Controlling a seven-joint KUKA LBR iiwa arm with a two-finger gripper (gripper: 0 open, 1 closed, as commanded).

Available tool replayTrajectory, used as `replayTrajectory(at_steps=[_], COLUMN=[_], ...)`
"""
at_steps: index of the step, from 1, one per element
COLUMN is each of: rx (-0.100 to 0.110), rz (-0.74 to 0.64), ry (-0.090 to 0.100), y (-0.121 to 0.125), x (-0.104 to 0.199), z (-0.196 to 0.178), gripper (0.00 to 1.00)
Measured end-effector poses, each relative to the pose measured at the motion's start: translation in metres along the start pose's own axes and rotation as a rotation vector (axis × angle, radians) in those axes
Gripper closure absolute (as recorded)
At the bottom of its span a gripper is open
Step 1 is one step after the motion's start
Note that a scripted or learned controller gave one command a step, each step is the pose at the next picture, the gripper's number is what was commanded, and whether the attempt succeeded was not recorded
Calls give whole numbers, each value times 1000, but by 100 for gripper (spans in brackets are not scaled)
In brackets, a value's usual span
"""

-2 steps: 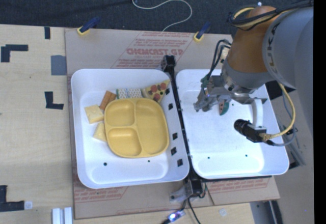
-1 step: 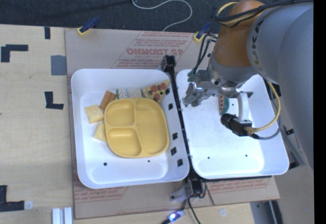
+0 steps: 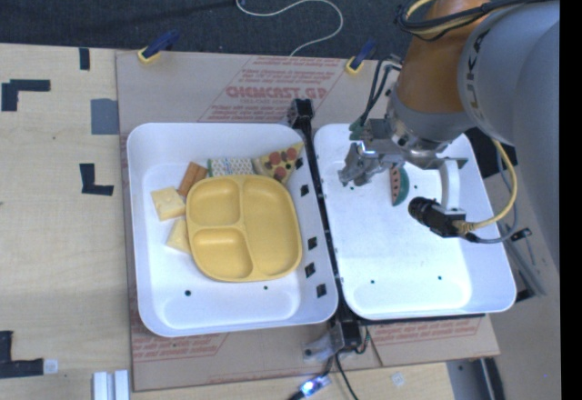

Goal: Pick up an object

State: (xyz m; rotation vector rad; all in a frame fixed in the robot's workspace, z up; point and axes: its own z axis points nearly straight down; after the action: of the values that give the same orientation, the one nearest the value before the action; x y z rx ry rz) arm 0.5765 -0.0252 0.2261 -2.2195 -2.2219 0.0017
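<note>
My gripper (image 3: 361,168) hangs low over the back left part of the right bin (image 3: 409,275), beneath the grey wrist and its orange band. A small red and green wedge, like a watermelon slice (image 3: 397,184), lies just to the right of the gripper, close to it. Whether the gripper touches the slice is unclear. In the left bin (image 3: 155,289) a yellow divided plate (image 3: 244,227) lies flat. Behind the plate sit a pizza-like slice (image 3: 282,160), a patterned green and white piece (image 3: 229,166), a brown piece (image 3: 192,177) and a pale cracker (image 3: 168,203).
A black divider with clips (image 3: 316,207) runs between the two bins. A black fitting with a yellow cable (image 3: 438,217) hangs from the arm over the middle of the right bin. The arm's bulk covers the right bin's far right corner.
</note>
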Motion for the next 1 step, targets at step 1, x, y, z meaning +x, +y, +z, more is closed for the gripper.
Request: replayTrajectory(at_steps=[1], rx=[2], rz=[0], ry=[-1], y=[-8], x=[11], z=[10], gripper=[100])
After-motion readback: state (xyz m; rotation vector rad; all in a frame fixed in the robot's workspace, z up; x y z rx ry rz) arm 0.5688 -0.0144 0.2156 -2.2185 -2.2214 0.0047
